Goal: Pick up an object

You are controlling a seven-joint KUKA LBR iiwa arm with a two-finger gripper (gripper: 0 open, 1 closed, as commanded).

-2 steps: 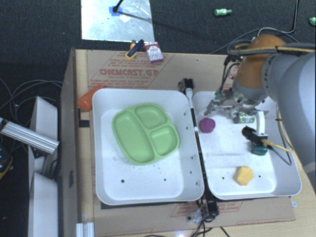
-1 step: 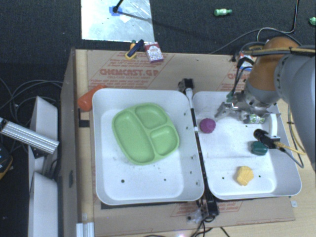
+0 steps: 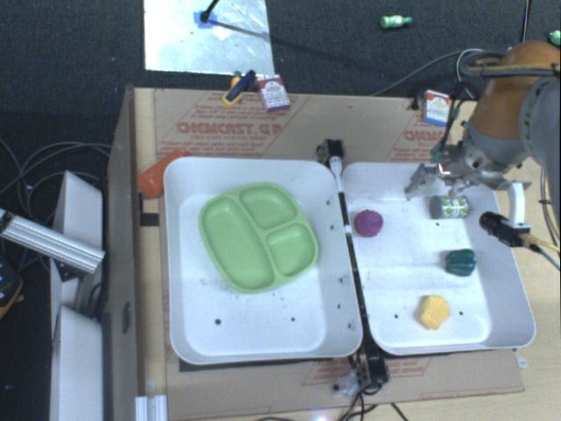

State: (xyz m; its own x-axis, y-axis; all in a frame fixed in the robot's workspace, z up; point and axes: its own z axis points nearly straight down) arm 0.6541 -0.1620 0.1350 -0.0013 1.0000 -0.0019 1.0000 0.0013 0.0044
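Note:
The right bin [image 3: 491, 323] holds a purple ball-like object [image 3: 368, 223], a dark green object [image 3: 459, 261], a yellow object [image 3: 433, 311] and a small silver-and-green can [image 3: 452, 207] lying on its side. My gripper [image 3: 441, 181] hangs over the bin's far right part, just above and slightly left of the can. Nothing is visibly held in it. The purple object lies well to its left, and the green and yellow objects lie nearer the front edge.
The left bin [image 3: 188, 323] holds a light green divided plate [image 3: 259, 236]. On the cardboard behind the bins lie a red-and-white box [image 3: 275, 93], a yellow-and-blue item [image 3: 237, 86] and another small box [image 3: 436, 108]. An orange object [image 3: 153, 175] sits at the left bin's corner.

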